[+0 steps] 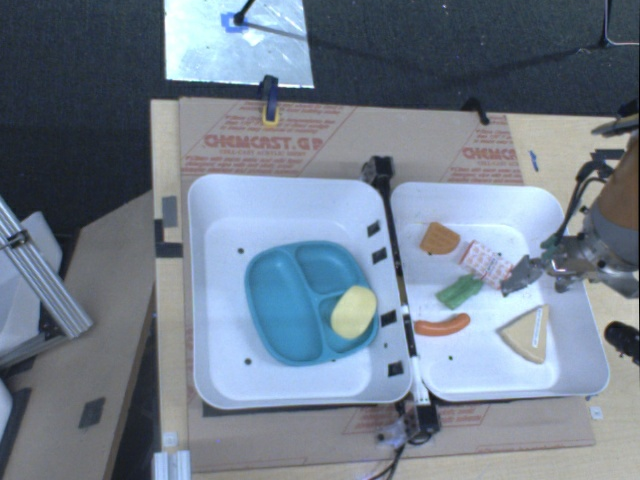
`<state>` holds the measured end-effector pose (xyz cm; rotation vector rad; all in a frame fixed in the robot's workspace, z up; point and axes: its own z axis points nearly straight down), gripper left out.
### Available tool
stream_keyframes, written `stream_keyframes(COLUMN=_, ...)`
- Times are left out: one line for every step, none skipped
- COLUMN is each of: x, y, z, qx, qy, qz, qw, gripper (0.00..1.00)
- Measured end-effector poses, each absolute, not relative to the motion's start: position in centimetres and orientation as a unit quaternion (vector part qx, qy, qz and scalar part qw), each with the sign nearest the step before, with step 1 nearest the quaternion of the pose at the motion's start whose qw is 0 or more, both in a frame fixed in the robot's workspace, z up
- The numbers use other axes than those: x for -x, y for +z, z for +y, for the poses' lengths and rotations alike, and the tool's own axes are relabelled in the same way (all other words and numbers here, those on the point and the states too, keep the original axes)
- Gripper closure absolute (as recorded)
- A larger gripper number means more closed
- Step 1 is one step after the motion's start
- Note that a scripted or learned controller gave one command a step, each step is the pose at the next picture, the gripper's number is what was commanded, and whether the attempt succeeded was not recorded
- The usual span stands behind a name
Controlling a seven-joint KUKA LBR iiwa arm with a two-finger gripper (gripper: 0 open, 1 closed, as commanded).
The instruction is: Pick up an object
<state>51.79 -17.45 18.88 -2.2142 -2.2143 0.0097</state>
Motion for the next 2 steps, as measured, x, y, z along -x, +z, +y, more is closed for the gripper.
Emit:
stream_keyframes(x=-52.1, y=19.5, z=-17.4, qx=0.706, qy=-0.0004, qz=-0.708, qw=-0.001, gripper=0.00)
stream_keyframes(x=-51.9, y=13.8, z=-18.3, qx=0.707, qy=0.0006, qz=-0.707, qw=0.001, gripper=0.00)
